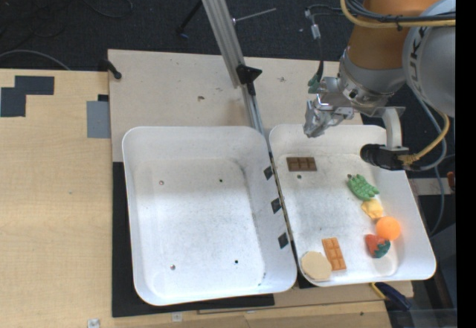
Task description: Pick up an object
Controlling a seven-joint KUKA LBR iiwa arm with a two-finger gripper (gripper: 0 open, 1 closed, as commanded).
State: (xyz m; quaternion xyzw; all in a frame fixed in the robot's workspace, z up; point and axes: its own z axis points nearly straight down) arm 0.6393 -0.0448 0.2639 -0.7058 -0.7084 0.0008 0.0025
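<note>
My gripper [321, 120] hangs over the far edge of the right bin [416, 263], reaching in from the right under the arm's orange band [390, 18]. I see nothing between its fingers; how far apart they stand I cannot tell, since from this slant they blur into one grey cluster.

The closest thing to pick is a brown chocolate bar [302, 164], a flat, ridged rectangle lying on the bin floor. It sits nearer to me than the gripper and slightly left of it, close by but apart. Its long axis runs left to right, so I judge the fingers would best close across its short, near-far width.

Further off along the bin's right side lie a knobbly green toy [361, 187], a small yellow piece [372, 208], a smooth orange ball [387, 227] and a red piece with a green tip [377, 245]. At the near edge rest a waffle-patterned orange bar [334, 253] and a pale round biscuit [316, 266], touching each other.

The left bin [149, 170] is speckled white plastic.
</note>
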